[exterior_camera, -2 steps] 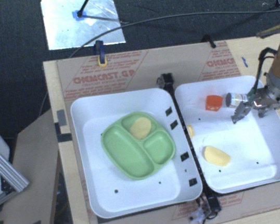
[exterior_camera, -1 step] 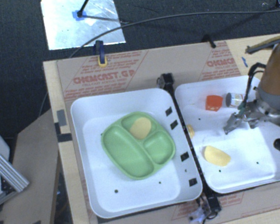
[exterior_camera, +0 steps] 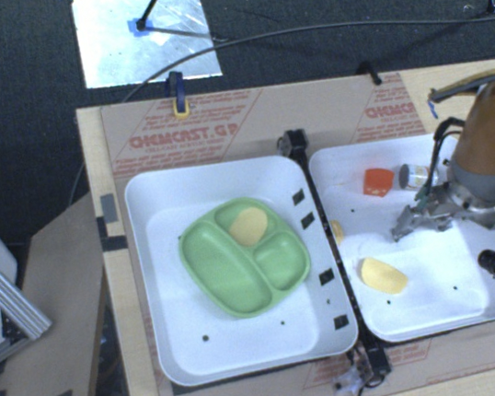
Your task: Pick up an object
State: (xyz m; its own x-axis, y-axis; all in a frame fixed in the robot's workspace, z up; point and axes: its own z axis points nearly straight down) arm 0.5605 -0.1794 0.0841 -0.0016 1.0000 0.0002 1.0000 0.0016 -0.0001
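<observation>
- Camera view has the tool [exterior_camera: 407,224] down low in the right bin [exterior_camera: 451,305], arm [exterior_camera: 492,154] coming in over that bin's right side.
- Honestly can't tell how the tool is set, it's a dark blur at this angle. Nothing visibly held in it.
- Closest candidate is the yellow piece [exterior_camera: 383,275], lying flat on the bin floor just below-left of the tool and apart from it.
- Looks like a rounded wedge, toy-food sort of thing. My guess: light, probably smooth plastic or foam, so a bit slippery and likely to squirt out if pinched near a tapered end.
- I'd grab it across the short width at the fat middle, coming straight down.
- Orange block [exterior_camera: 376,181] sits toward the bin's far wall, above-left of the tool. Boxy with flat sides, probably stiff and light, arguably the easier pinch.
- A small grey thing [exterior_camera: 412,176] lies just right of the block, too small to identify. It would crowd a grab from that side.
- Left bin [exterior_camera: 163,280] holds a green tray [exterior_camera: 232,274] with another yellow piece [exterior_camera: 249,227] in its upper compartment. Well away from the tool, and the compartment walls would get in the way.
</observation>
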